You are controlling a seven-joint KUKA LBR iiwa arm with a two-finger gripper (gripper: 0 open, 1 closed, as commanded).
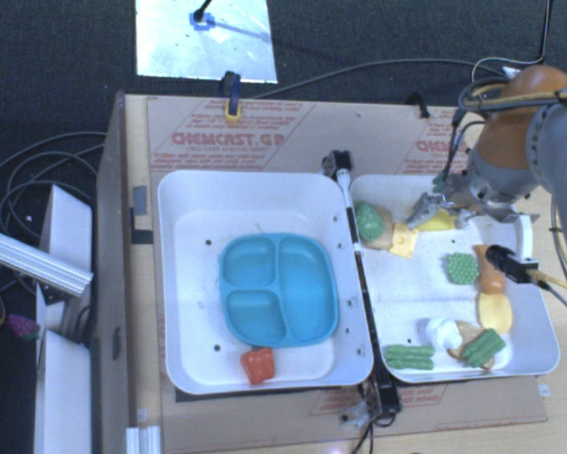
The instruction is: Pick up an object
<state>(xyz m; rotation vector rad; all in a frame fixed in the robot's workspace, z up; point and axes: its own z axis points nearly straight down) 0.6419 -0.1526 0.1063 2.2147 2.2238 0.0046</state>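
Colours I see across the two bins

My grey arm [558, 149] wears its orange band [534, 83]. Both bins [193, 253] are white; the left holds a light blue divided plate [278, 288] and a red-orange piece [257, 365]. The right has a green round piece [368, 221], yellow wedge [403, 242], dotted green piece [462, 269], and green pods [408, 356].

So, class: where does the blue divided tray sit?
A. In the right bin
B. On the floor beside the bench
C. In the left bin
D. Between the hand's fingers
C: the blue tray lies flat in the left bin, with an orange piece just below it.
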